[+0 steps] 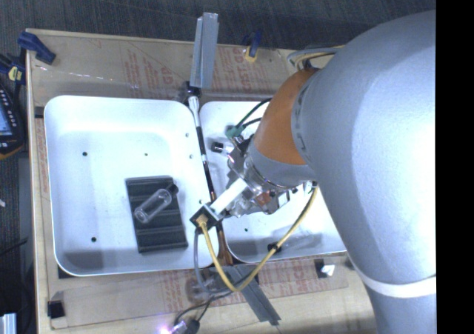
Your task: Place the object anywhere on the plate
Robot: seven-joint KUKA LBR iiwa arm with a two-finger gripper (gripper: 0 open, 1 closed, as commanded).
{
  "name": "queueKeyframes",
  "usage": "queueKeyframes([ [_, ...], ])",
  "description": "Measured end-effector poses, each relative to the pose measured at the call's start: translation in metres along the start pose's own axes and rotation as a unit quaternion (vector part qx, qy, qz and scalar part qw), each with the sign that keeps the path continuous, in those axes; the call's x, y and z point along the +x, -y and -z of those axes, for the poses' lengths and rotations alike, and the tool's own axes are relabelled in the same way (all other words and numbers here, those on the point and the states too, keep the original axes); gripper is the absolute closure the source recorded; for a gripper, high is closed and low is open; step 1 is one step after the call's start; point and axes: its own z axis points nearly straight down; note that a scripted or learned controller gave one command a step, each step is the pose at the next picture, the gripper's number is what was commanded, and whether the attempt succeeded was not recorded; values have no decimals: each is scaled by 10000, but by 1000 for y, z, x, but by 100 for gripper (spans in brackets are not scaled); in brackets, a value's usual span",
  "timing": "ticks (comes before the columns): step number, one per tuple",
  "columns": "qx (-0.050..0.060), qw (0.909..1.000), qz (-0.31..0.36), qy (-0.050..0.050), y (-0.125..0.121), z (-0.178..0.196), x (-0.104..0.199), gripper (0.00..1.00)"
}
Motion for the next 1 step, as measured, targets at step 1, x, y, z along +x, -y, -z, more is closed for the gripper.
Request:
queueKeyframes([
  [1,-8,9964,843,-5,35,56,88,100],
])
